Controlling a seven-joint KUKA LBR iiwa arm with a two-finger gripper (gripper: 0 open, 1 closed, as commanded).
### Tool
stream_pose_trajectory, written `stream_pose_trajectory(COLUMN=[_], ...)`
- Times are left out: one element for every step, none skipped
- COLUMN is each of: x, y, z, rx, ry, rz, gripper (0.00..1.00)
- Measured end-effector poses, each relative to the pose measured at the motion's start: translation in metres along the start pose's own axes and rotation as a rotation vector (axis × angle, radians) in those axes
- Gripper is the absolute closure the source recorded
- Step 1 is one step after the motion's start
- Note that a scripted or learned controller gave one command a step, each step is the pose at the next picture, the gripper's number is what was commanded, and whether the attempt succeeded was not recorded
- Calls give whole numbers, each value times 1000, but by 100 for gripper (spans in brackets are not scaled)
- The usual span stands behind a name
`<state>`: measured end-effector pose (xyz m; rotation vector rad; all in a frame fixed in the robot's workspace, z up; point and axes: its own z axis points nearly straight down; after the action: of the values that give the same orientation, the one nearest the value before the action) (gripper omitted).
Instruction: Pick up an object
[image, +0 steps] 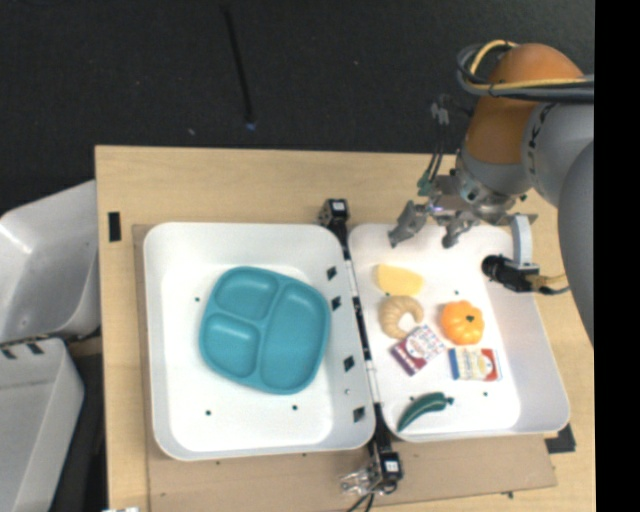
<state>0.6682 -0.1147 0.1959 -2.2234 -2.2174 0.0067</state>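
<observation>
Gripper (432, 228) is what I check first: it hangs over the far rim of the right bin (535, 400), at about twelve o'clock from the cluster of objects, with its two fingers (405, 225) spread apart and nothing between them. The grey arm with its orange band (505, 120) comes in from two o'clock.

From my screen, the pickable things all lie in the right bin. A yellow wedge (398, 279) sits nearest the gripper, toward six o'clock from it. Just beside that, again toward six o'clock, a tan croissant-like piece (400, 315) lies touching or nearly touching a small purple-and-white packet (418, 349). At three o'clock from the croissant I see an orange pumpkin-shaped item (462, 322), and directly at six o'clock from that a red-and-white packet (473, 364). A green pepper shape (424, 408) rests near the bin's near edge, at about seven o'clock from the cluster.

The left bin (170, 410) holds a teal divided plate (265, 330), lying flat near its centre, well apart from the gripper.
</observation>
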Motion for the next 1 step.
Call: stream_pose_trajectory(x=[2], y=[2], z=[42], rx=[-2], ry=[0], rz=[-1], gripper=[0])
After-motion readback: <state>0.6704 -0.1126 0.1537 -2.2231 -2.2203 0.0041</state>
